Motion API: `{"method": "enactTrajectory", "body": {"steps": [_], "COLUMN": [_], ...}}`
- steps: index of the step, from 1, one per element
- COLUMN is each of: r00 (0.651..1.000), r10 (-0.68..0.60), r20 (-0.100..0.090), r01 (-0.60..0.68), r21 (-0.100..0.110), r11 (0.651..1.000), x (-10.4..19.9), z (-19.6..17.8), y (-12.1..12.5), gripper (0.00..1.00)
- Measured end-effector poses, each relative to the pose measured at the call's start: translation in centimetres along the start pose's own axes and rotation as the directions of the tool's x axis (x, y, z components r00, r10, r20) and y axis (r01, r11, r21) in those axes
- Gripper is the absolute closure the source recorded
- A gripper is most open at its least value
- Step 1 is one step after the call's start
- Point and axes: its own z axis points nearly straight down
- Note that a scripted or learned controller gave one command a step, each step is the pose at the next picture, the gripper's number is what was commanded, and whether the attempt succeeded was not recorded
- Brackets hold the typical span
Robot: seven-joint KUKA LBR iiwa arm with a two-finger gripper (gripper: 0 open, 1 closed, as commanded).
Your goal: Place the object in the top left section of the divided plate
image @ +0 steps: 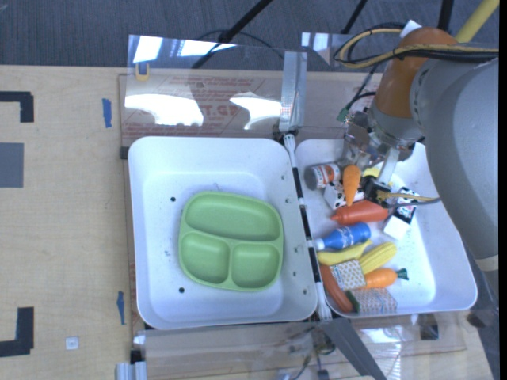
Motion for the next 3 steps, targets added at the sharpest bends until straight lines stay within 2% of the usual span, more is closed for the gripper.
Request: {"method": "enactTrajectory", "body": {"steps": [1, 2, 3], "r00": [0.963, 1.000, 0.973], "r10": [0.268, 0.025, 0.229], "r20": [0.023, 0.015, 0.023], "r01": [-0.268, -0.026, -0.229], "r21": [0.034, 0.044, 0.040], "r11": [0.963, 0.999, 0.973], "x": [8.7, 12.1, 8.8], "z": [-8.0, -8.0, -8.1], "y": [-4.3, -8.3, -8.9], "gripper": [1.00, 1.00, 1.00]}}
